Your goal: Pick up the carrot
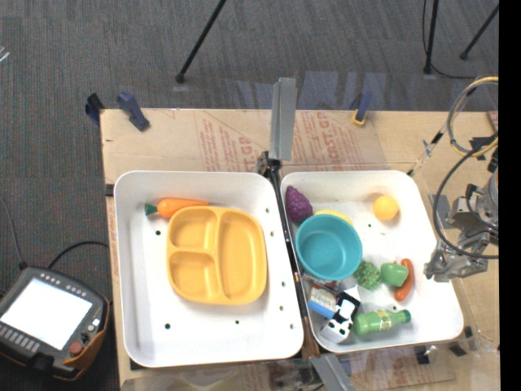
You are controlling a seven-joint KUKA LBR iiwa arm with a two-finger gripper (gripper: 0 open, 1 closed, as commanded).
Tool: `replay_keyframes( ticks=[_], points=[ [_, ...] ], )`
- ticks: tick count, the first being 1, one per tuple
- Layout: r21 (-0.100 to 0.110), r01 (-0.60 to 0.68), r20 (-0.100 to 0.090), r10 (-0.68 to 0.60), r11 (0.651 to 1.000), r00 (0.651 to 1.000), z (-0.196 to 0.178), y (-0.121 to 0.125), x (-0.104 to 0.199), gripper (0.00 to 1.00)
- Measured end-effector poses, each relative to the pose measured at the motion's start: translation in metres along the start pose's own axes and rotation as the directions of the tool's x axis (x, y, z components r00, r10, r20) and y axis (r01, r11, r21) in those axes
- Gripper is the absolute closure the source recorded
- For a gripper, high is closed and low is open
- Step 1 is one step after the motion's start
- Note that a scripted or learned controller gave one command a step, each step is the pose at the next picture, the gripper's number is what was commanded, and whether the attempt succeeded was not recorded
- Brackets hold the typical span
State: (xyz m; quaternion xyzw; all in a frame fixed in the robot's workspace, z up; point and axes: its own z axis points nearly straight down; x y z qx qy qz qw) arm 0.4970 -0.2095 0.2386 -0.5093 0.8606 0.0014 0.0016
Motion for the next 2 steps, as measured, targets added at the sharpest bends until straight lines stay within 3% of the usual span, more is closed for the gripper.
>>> replay_keyframes(
  ticks=[2],
  points=[
    [-0.005, 0.263, 0.000, -0.263, 0.965, 0.965, 0.0248, 0.0227, 0.0014, 1.00]
  ],
)
